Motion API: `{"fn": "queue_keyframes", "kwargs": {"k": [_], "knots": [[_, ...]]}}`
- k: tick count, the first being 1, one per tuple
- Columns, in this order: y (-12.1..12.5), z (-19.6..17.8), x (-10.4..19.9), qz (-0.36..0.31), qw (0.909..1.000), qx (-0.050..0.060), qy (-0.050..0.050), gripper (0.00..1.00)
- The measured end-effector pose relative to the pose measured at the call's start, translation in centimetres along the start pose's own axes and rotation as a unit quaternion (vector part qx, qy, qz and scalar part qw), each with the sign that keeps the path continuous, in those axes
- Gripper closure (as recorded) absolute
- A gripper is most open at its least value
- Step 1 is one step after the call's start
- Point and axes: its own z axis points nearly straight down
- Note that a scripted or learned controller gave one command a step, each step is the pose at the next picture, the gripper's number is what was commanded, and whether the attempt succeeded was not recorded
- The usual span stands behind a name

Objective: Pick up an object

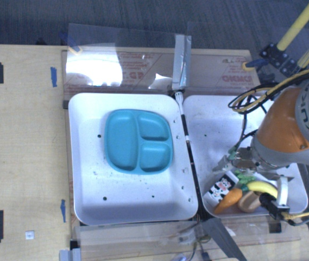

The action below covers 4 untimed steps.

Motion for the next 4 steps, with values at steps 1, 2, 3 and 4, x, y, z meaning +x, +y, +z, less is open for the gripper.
{"fn": "queue_keyframes", "kwargs": {"k": [1,2,3,4], "knots": [[-1.3,-0.2,0.6,-0.136,0.9907,-0.004,-0.004,0.0],[4.1,0.5,0.8,-0.041,0.9991,0.005,0.0,0.0],[-1.6,0.3,-1.0,-0.062,0.9981,0.003,-0.001,0.0],[1.9,0.4,0.2,0.04,0.9992,0.005,-0.001,0.0]]}}
